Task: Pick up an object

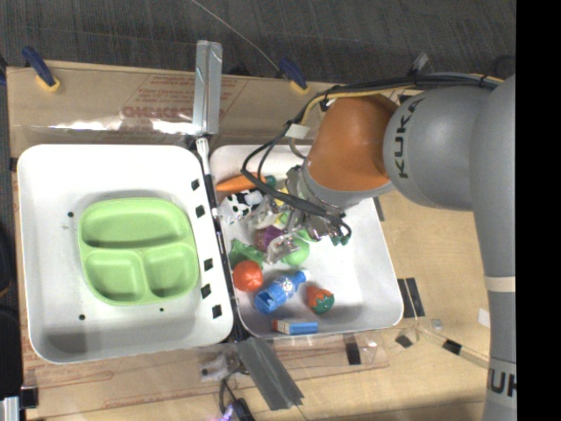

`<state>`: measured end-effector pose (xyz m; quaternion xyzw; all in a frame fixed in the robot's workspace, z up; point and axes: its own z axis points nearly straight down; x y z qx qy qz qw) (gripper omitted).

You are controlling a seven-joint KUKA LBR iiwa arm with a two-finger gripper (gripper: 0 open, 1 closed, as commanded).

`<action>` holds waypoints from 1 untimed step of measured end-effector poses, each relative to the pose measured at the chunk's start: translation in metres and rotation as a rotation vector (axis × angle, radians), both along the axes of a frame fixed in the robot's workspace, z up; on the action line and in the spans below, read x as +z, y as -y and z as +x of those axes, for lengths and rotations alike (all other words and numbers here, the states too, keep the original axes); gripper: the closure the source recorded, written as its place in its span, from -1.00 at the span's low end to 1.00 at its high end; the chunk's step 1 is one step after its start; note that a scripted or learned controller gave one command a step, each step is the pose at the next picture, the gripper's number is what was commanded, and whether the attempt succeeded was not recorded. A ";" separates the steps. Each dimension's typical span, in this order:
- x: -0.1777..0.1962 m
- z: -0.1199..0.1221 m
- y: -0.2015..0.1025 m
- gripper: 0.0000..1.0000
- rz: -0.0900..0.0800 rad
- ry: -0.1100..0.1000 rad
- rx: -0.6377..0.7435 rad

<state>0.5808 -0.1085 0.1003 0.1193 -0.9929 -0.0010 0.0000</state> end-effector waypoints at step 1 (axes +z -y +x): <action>0.095 0.078 -0.061 1.00 -0.001 0.009 -0.052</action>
